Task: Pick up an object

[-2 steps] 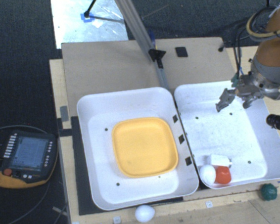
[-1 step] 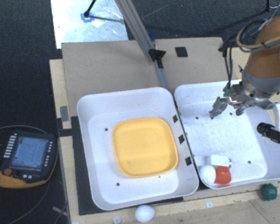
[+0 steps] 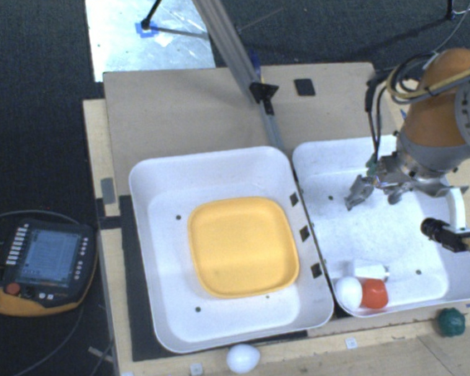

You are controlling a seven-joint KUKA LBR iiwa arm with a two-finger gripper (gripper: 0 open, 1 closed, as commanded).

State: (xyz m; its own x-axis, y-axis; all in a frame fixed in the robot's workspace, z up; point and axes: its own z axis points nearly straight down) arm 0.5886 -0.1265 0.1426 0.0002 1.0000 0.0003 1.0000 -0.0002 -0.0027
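The grey arm (image 3: 452, 110) reaches in from the right, its orange band (image 3: 443, 98) bulging just above the wrist. The wrist angles down and leftward, ending in the two-finger tool (image 3: 375, 192), whose metal fingers (image 3: 357, 192) splay apart with nothing between them, poised on the far side of the scene's right half.

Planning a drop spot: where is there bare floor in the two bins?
Right white bin: bare middle floor, between the two-finger gripper above and the corner cluster below: white egg-shaped ball, red round object. Left white bin: square yellow plastic plate fills the centre; bare margins around it.
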